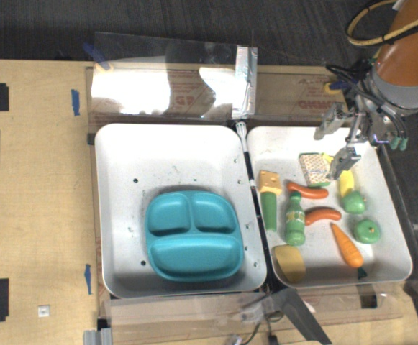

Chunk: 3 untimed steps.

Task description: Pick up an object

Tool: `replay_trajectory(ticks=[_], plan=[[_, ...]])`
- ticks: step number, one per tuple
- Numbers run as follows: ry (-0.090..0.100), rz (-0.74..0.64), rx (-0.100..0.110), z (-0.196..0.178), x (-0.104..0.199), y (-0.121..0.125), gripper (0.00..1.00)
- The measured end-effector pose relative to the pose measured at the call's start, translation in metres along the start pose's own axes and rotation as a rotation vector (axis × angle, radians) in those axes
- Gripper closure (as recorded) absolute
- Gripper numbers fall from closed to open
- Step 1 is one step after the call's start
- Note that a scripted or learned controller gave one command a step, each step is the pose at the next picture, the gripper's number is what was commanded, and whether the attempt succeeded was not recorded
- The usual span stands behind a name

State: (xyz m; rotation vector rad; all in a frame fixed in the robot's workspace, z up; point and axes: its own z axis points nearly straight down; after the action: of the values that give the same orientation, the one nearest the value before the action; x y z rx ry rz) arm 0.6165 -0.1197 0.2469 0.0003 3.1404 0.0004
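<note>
The right bin (396, 264) holds several toy foods: a checkered packet (314, 168), a yellow piece (346, 183), a green ball (353, 203), a green apple (367, 230), a carrot (347, 244), two red-orange sausages (308, 190) (322, 213), a green bottle (295, 220), a green stick with an orange top (269, 200) and a tan block (289, 262). My gripper (337, 146) hangs over the bin's far side, just above the packet and the yellow piece. Its fingers look spread apart, with nothing between them.
A teal divided plate (193, 234) lies in the left bin (115, 157). A clear plastic sheet (173, 85) stands behind the bins. Yellow and black cables (370, 20) loop above the arm's orange band (410, 56) at the top right.
</note>
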Motion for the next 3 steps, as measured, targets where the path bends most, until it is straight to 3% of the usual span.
replay_trajectory(ticks=[1,2,3], plan=[[-0.006,-0.043,0.001,0.150,0.005,-0.026,0.00],[-0.011,0.051,0.001,0.158,0.073,-0.019,0.00],[-0.013,-0.059,0.003,0.158,0.119,-0.058,0.00]])
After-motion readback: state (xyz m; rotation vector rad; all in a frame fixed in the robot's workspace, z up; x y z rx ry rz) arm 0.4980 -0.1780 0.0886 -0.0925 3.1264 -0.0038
